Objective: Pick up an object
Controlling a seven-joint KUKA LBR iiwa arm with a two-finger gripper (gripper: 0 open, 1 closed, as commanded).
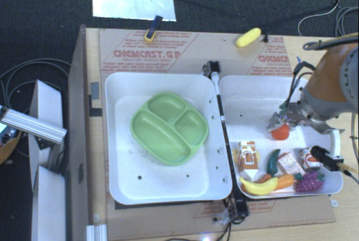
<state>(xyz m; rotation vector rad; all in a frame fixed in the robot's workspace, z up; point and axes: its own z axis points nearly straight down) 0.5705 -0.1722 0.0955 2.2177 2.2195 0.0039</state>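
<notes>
Camera view: gripper [280, 122] sits low in the right bin [252, 94], right of frame centre, directly over a red tomato [280, 132], apparently placed to pick it; grip state cannot be told; the other toy foods crowd the bin's lower corner.

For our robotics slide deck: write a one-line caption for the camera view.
Arm's gripper poised over a red-orange toy in the right bin; a green divided plate sits in the left bin.

glossy green plastic plate [169, 128] in smooth white plastic bin [120, 101]; matt cardboard [185, 49] beneath.
</notes>
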